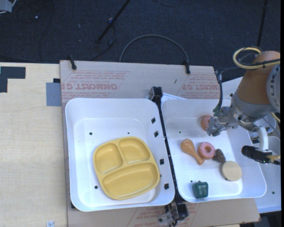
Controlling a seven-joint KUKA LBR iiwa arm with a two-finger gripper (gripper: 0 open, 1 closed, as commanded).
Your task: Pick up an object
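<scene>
Green pepper low in right bin; hand beside pink piece, grip unclear.

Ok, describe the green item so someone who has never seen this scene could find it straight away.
Take the right bin, the one without the yellow tray. Follow its near edge to the green pepper, sitting apart from the cluster of drumstick, pink donut and pale disc above it. It is the only green thing in either bin.
</scene>
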